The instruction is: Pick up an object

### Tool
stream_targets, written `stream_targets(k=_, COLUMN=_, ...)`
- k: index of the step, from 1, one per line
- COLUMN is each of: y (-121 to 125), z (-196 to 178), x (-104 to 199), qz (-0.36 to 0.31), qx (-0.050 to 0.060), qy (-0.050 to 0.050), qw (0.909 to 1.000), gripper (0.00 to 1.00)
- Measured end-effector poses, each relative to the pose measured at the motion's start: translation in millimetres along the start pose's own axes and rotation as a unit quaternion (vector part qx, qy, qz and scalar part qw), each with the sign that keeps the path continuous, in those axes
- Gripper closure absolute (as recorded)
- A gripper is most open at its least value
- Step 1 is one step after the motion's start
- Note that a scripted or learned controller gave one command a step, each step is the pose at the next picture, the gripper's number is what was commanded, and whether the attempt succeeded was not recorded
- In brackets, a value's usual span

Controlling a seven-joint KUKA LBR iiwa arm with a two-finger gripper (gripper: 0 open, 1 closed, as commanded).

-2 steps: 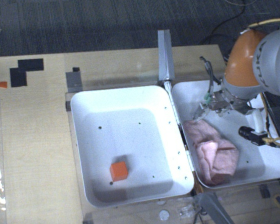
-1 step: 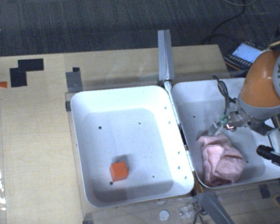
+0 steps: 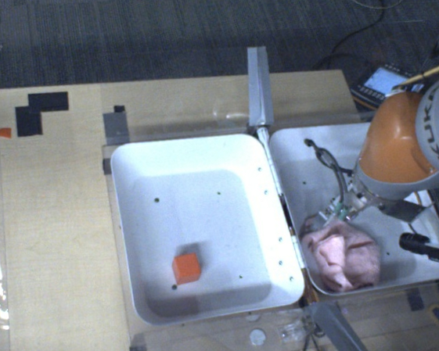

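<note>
Orange and grey, the arm's wrist section (image 3: 401,146) bulks largest from my seat, leaning in from the right over the right-hand bin (image 3: 304,153). Below it the gripper (image 3: 342,210) sits low in that bin, right at the upper edge of a crumpled pink cloth (image 3: 341,255) — touching it or just above it, I can't say which. Its tip is a small tangle of metal and cable from this angle, so whether it is spread or closed is beyond what I can read, and I see nothing clearly caught in it.

That pink cloth lies bunched in the near half of the right bin, close to the wall it shares with the left bin (image 3: 130,220). A black cable (image 3: 324,157) curls across the bin floor above the gripper.

Over in the left bin, a small orange block (image 3: 187,268) rests alone on the floor toward the near-left corner — well apart from the arm.

Beyond the bins, on the wooden bench (image 3: 54,245), I make out a black stepped shape (image 3: 39,111) and a tiny orange square (image 3: 4,133) at the far left.
</note>
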State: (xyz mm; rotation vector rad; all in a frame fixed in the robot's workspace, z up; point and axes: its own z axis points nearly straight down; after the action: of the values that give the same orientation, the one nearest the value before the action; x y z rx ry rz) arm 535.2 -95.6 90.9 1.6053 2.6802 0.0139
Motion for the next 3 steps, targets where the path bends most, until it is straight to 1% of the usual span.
stream_targets(k=1, y=4.7, z=-14.0, x=-2.4, qz=0.0, qx=-0.006, qy=-0.005, qw=1.0, gripper=1.0)
stream_targets(k=2, y=4.6, z=-14.0, x=-2.4, qz=0.0, qx=-0.006, qy=-0.005, qw=1.0, gripper=0.0)
stream_targets(k=3, y=70.1, z=-95.1, x=0.0, qz=0.05, qx=0.004, qy=0.002, qw=0.9988, gripper=0.0)
